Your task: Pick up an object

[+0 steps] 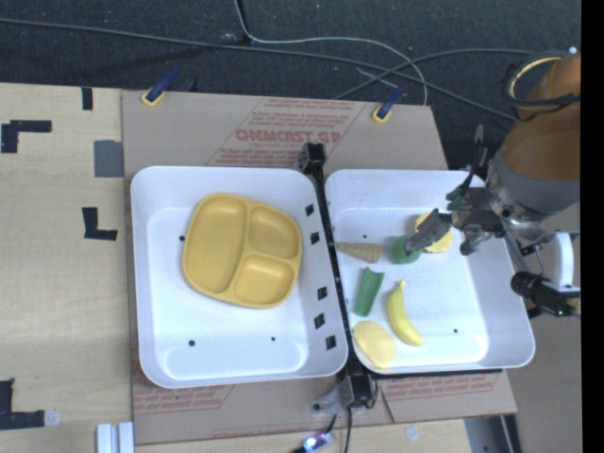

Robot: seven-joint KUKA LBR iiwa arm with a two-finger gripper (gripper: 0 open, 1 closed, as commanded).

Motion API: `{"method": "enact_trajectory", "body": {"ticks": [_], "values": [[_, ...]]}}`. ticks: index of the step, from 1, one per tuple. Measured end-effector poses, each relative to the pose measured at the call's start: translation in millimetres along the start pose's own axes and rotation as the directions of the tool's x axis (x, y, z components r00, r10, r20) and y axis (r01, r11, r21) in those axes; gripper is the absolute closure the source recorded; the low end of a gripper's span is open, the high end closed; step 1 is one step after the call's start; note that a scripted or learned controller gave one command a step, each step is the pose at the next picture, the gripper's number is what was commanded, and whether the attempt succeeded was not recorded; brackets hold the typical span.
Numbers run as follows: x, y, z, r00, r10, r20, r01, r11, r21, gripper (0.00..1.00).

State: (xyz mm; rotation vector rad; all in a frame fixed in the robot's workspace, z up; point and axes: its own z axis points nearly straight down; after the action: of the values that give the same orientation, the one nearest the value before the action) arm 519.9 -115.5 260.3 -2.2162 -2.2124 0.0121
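The claw (pixel 422 237) hangs low in the right bin (pixel 491 333), right at a yellow piece (pixel 439 243); I cannot tell its grip state. This looks like the grasp step, so next it needs a firm closing and a straight lift.

Dark carpet (pixel 113 26) — wooden bench (pixel 47 281)

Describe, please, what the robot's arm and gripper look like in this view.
The arm is a rounded grey body with an orange band at its top. Dark cables loop beside it. The gripper is a dark metal assembly ending in slim dark fingers.
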Motion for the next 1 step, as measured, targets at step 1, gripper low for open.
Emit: {"method": "enact_trajectory", "body": {"ticks": [1], "values": [[0.2, 2.0, -5.4, 1.000, -0.003, 0.002, 0.003, 1.000, -0.011, 0.00]]}}
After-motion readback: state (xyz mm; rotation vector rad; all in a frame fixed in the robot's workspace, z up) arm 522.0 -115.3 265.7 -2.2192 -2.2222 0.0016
